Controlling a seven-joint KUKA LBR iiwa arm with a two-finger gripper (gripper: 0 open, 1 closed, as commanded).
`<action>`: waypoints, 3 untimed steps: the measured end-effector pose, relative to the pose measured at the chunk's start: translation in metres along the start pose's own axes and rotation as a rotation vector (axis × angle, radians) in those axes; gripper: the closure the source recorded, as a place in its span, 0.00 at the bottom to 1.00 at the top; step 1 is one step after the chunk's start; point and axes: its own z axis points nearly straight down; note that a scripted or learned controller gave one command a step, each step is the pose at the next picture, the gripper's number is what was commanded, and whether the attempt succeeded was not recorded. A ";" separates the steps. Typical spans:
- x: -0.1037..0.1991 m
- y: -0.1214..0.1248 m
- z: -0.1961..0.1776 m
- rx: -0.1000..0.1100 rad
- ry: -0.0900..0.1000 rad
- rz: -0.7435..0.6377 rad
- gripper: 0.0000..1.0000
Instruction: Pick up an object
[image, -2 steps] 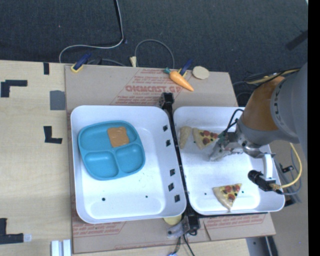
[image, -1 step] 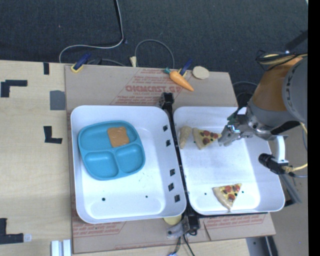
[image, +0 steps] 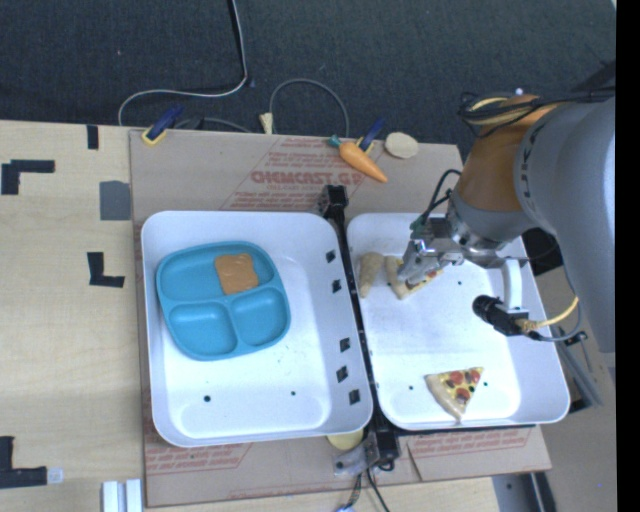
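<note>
My gripper (image: 418, 268) reaches down into the right bin (image: 500, 405) near its upper left part. Its tip sits right over a small pale food piece (image: 401, 288), and a beige rounded piece (image: 371, 271) lies just left of that. A pizza slice (image: 456, 388) rests near the bin's front edge, well apart from the gripper. In the left bin (image: 250, 415) a blue divided plate (image: 222, 300) carries a tan toast-like square (image: 237, 272) in its upper compartment.
Behind the bins, on the cardboard, lie a toy carrot (image: 361, 160) and a pale round piece (image: 402, 146). Black clips (image: 345, 300) run along the divider between the bins. Cables loop at the back. The arm's bulk fills the upper right.
</note>
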 end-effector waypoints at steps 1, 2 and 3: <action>0.004 -0.010 0.031 0.004 -0.002 0.005 1.00; -0.009 -0.007 0.020 0.000 -0.001 0.005 1.00; 0.007 -0.037 0.002 0.002 -0.002 0.006 1.00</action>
